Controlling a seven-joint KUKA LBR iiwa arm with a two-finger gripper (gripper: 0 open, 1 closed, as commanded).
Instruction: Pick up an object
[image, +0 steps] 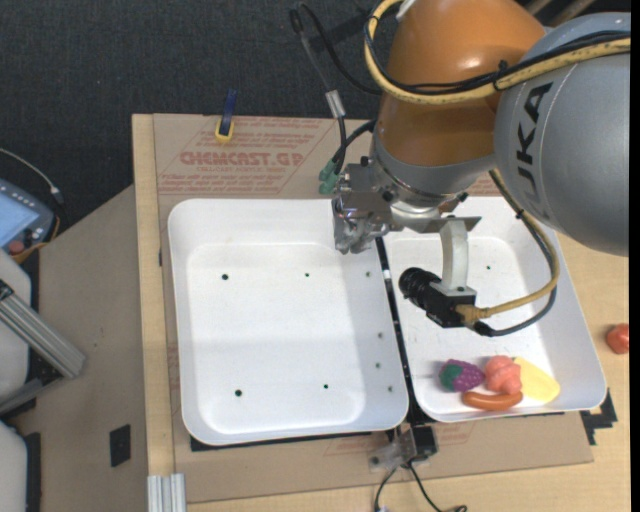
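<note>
We judge the pick not yet done: our gripper (352, 232) hangs over the seam between the 2 bins, its grip impossible to tell, well apart from the toys (495, 382) in the right bin's (560, 300) near corner.

Two bins sit side by side on the counter (150, 300). In the right bin (575, 330), four toy foods (497, 382) lie bunched together at the near edge. The left bin (270, 320) touches it. The end effector (355, 232) hangs over the far end of their shared edge.
</note>
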